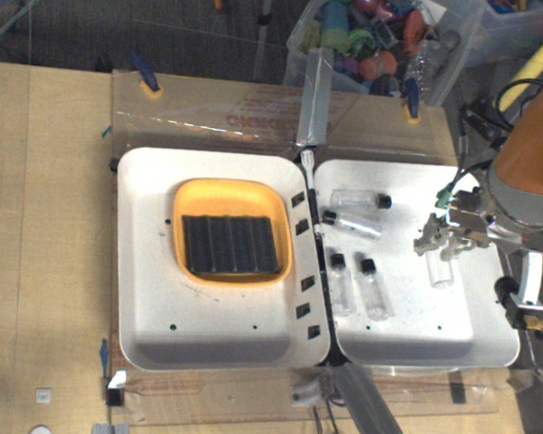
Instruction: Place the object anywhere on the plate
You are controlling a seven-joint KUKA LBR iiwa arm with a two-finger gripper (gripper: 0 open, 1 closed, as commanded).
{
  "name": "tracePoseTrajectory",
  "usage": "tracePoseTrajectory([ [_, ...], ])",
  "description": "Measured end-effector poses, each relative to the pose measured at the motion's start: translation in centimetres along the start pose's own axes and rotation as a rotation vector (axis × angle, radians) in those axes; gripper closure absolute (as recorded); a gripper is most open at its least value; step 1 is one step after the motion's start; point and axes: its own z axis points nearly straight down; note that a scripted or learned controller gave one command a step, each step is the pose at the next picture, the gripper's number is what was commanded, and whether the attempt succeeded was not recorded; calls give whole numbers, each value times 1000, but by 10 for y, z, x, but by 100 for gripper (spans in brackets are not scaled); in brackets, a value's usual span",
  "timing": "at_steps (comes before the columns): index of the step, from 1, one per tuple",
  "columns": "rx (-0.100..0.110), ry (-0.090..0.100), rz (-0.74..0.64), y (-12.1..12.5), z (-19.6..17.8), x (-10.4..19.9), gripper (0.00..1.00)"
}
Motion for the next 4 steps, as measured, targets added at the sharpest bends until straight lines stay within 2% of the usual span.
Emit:
tracePoseTrajectory([
  [1,-2,-2,-161,65,19,8,100],
  [2,-3,-3,-266,110,2,9,100],
  [3,-3,-3,-264,115,-53,-27,100],
  [4,-5,-4,-496,121,-89,-68,100],
])
